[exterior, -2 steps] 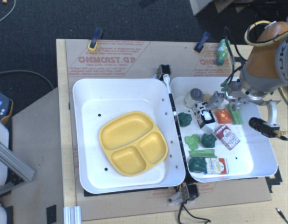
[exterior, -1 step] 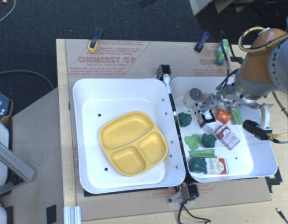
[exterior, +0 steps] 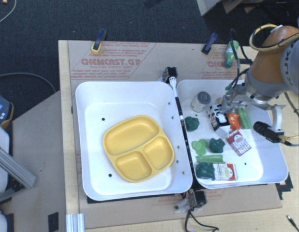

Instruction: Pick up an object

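Observation:
My gripper hangs low over the back middle of the right bin, reaching in from the right. Just below it lie an orange piece, a black-and-white object and a light green piece, packed close together. I cannot tell whether the gripper touches any of them. A red-and-white packet lies in front of that group. A grey-capped small white cup stands to the gripper's left.
The left bin holds a yellow divided plate. In the right bin's left and front parts lie several green items and a white-and-red packet. A green bottle stands behind the bins.

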Robot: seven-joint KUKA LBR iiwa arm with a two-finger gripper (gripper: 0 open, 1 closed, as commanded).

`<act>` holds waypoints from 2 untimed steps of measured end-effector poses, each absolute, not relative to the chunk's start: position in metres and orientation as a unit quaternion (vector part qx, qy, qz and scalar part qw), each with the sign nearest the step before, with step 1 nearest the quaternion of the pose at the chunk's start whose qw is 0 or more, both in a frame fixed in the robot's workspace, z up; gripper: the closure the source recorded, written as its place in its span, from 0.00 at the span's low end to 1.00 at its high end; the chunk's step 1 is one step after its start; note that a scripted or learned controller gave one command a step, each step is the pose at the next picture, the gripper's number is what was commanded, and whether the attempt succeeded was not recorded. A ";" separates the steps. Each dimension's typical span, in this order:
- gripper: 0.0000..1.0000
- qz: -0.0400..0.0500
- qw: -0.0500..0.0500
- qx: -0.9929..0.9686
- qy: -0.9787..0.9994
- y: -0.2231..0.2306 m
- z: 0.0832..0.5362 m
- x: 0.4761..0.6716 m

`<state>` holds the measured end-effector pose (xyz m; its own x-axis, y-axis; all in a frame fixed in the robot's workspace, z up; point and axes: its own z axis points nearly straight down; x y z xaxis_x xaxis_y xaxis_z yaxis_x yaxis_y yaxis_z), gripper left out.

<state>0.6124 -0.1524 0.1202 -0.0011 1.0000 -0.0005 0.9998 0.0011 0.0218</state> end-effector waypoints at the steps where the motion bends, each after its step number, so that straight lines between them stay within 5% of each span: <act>1: 1.00 0.002 0.003 0.707 0.708 -0.149 0.184 0.614; 2: 1.00 0.002 0.003 0.706 0.708 -0.149 0.228 0.615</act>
<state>0.6154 -0.1493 0.2283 -0.0018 1.0000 -0.0023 1.0000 0.0018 0.0073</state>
